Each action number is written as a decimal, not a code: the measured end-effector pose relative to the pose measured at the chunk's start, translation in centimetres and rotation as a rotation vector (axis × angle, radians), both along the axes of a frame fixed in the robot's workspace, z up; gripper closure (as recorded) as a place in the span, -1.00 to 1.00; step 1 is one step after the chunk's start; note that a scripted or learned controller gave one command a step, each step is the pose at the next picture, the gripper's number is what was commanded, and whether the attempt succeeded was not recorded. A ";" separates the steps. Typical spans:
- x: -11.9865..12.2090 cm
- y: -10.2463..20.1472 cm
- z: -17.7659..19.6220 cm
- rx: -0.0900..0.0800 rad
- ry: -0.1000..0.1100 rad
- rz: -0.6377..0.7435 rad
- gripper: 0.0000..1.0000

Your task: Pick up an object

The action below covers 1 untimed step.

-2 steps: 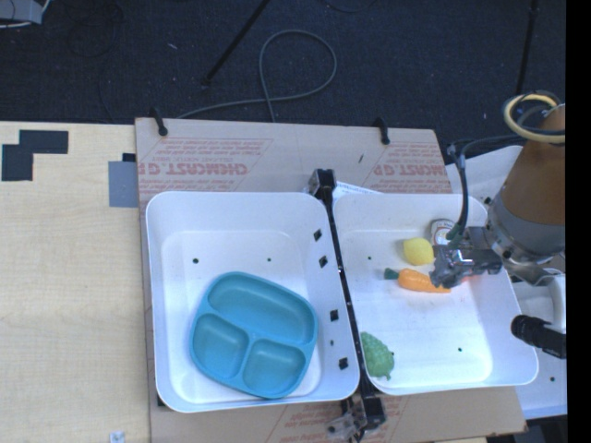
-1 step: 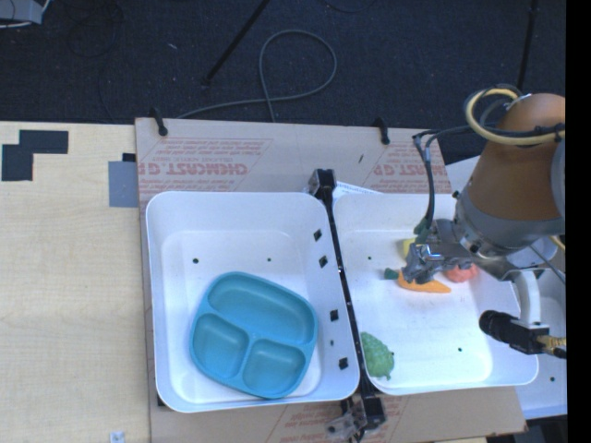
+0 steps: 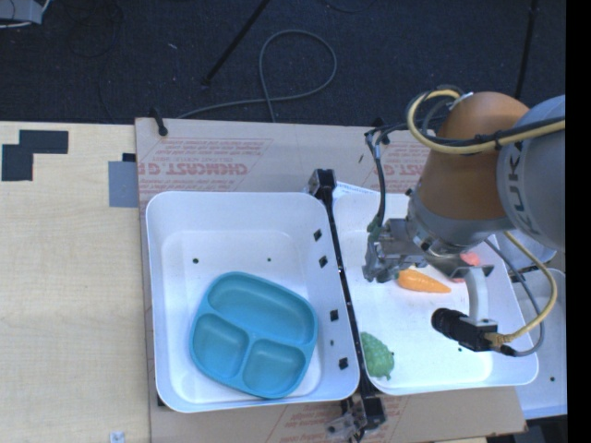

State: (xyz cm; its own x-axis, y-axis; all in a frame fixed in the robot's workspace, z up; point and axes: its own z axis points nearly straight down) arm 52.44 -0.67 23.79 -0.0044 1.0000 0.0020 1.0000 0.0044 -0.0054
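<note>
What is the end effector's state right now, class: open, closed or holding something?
End effector: low in the right bin, next to the orange carrot-shaped toy; open or closed cannot be told.

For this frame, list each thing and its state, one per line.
Blue tray: lying flat in the left bin, nothing in its compartments.
Carrot: lying on its side in the right bin, just under the gripper, not visibly held.
Green object: resting at the right bin's near left corner.
</note>
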 end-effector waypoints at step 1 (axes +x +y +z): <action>1.1 4.8 -1.3 -0.002 -0.001 -0.002 1.00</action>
